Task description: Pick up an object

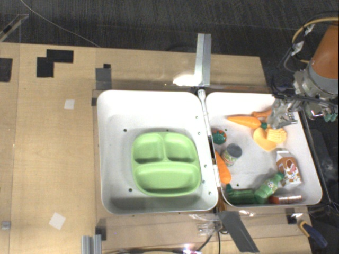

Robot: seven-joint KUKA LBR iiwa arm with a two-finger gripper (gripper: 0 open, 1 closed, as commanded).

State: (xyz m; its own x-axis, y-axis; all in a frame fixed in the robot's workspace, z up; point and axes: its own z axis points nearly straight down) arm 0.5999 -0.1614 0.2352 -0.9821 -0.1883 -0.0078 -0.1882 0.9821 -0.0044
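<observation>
Corn, a yellow toy cob (270, 138), lies in the upper right part of the right bin (312, 165), just under the gripper (279, 118), whose tips hang at or just above it; whether the jaws are spread or pressed together I cannot tell, and nothing is seen pinched, so the pick looks not yet done: closing and lifting remain. An orange carrot (244, 121) lies just beside the corn on the left, crowding that side. A snack packet (288, 169) sits below, near. The bin's right wall runs close by, leaving little room there; the bin's middle is more open. The left bin (114, 142) holds a green tray (166, 163).
</observation>
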